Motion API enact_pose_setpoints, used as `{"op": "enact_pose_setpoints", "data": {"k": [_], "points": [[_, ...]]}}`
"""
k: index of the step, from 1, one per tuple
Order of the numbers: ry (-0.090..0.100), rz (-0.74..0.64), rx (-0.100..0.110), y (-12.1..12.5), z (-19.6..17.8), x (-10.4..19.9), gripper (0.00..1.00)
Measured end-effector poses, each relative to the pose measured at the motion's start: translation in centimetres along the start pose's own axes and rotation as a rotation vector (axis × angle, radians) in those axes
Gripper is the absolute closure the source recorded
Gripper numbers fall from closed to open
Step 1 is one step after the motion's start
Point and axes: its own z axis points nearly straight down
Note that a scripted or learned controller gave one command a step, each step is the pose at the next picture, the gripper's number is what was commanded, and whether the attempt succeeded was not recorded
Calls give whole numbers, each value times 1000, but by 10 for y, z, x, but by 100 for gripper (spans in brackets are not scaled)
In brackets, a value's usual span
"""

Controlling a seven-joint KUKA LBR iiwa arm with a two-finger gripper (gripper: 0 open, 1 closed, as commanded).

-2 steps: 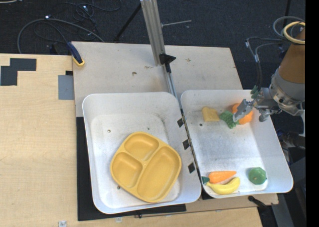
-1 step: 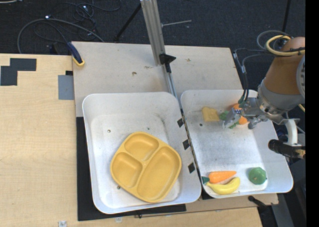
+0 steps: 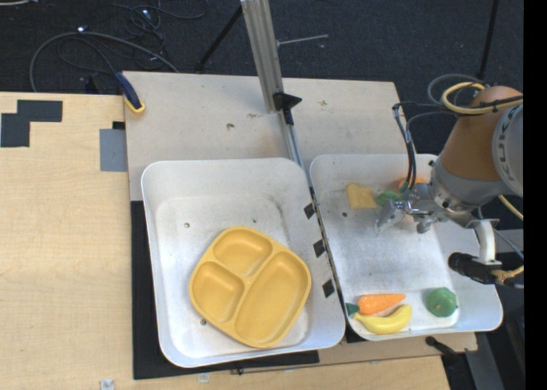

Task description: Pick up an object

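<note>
- Over the right bin (image 3: 479,316) we saw the gripper (image 3: 402,209) low near the far wall; we could not tell its state.
- Nothing we saw carried readable writing or a brand.
- Beside it lay a yellow block (image 3: 361,197); green and orange bits behind the gripper were partly hidden and hard to name.
- Near the front wall lay a carrot (image 3: 380,303) touching a banana (image 3: 386,321), with a green ball (image 3: 441,301) apart.
- A yellow tray (image 3: 249,284) sat in the left bin (image 3: 171,209).

Dark carpet (image 3: 85,3) w/ cables (image 3: 81,36); pale wood bench (image 3: 60,234).
</note>
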Motion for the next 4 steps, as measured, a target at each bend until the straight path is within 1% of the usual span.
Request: {"op": "enact_pose_setpoints", "data": {"k": [1,2,3,4], "points": [[-2,-1,-9,1,13,0,0],[0,1,-4,0,6,-1,100],[-2,1,-9,0,-36,-3,100],[-1,-2,-9,-3,-80,1,100]]}}
